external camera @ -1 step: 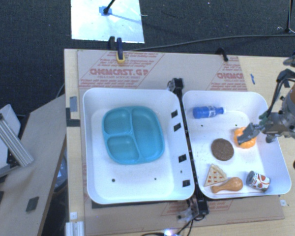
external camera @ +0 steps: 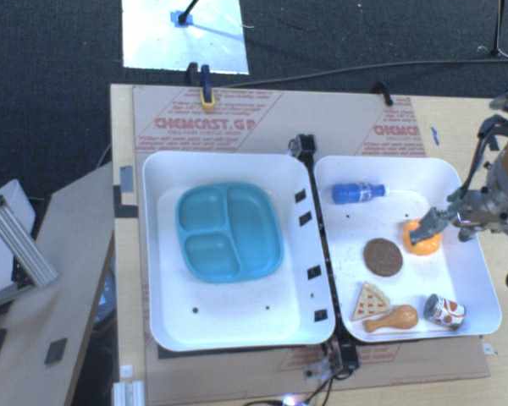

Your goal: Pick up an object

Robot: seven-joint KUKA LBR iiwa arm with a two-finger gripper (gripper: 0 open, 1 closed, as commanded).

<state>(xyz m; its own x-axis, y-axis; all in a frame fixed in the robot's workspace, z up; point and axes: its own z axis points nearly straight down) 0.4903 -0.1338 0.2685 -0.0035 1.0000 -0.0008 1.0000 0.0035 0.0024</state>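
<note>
My gripper (external camera: pixel 427 229) reaches in from the right and hangs low over the right bin (external camera: pixel 470 184). Its tip sits right on top of a small orange toy (external camera: pixel 424 244) near the bin's middle right, covering part of it. Whether it touches the toy I cannot tell. Also in this bin are a blue bottle (external camera: pixel 358 193) lying at the back, a brown round patty (external camera: pixel 383 257), a pizza slice (external camera: pixel 370 301), a tan drumstick (external camera: pixel 393 318) and a small red and white can (external camera: pixel 444 310) at the front.
The left bin (external camera: pixel 165 311) holds a blue divided plate (external camera: pixel 229 231). A ridge with black clips (external camera: pixel 315 235) separates the two bins. A black cable runs across the bench behind the bins, and a metal rail (external camera: pixel 17 239) lies at the far left.
</note>
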